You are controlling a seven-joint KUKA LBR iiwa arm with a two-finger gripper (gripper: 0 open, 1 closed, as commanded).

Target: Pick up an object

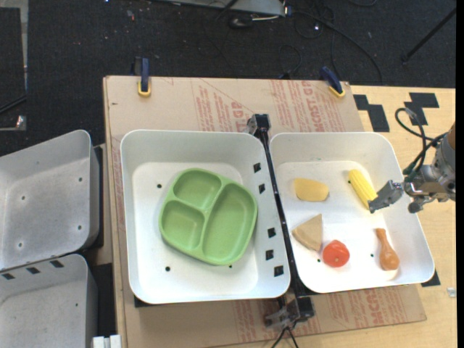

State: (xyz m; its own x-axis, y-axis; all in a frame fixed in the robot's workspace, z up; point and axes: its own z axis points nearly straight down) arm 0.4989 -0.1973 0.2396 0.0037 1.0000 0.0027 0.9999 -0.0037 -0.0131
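Tomato (335,254) sits nearest me in the right bin (406,167), touching a sandwich wedge (310,232).
My gripper (397,193) hangs over that bin's right side, fingers spread, gripping nothing, just beside the corn cob (361,185); drumstick (386,249) below it, potato slice (310,190) further left. Green divided plate (208,216) fills the left bin (138,194).
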